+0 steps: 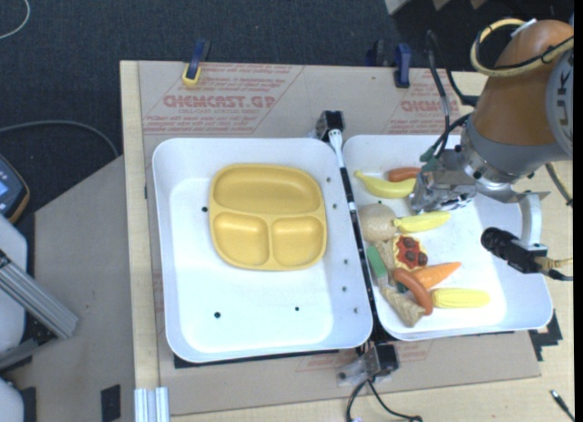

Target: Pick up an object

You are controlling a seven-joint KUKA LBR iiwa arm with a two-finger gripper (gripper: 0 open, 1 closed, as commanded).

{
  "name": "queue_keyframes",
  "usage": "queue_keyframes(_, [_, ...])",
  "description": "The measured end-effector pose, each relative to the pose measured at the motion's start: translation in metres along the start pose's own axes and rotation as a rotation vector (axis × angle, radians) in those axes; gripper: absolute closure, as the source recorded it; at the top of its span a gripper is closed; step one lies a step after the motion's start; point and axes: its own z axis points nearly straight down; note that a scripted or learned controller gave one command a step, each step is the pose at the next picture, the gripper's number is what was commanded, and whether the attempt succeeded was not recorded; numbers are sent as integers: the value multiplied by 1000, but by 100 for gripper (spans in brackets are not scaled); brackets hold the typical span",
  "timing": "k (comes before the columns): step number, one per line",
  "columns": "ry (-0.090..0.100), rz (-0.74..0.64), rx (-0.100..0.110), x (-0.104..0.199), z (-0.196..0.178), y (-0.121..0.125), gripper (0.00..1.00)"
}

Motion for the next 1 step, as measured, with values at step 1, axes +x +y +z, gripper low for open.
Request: queue_keyframes(1, [0, 0, 1, 56, 0, -12, 100])
